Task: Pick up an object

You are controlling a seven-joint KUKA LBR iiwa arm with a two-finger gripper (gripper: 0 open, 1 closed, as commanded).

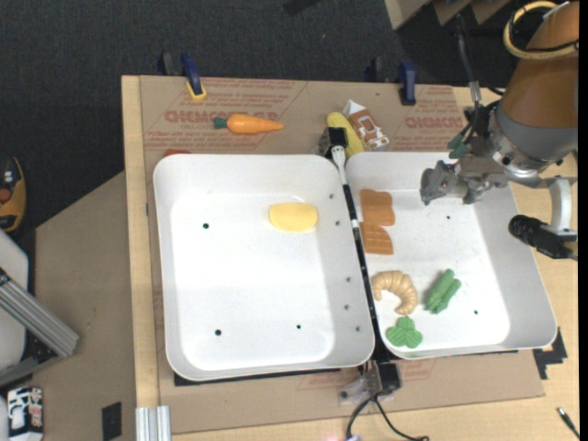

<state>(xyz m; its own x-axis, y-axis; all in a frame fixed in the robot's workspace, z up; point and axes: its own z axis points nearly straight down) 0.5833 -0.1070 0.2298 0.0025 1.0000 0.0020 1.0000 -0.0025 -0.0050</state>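
Bench, 2 white bins [248,356] | gripper [439,187] upper right, claw state cannot tell, nothing visibly held | step: approach | next: descend on croissant [395,289], lower right bin, then close.

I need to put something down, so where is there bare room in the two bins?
The left bin is bare all around the yellow piece. In the right bin, toast slices, croissant and greens crowd the left side; bare floor lies right of them, below the gripper.
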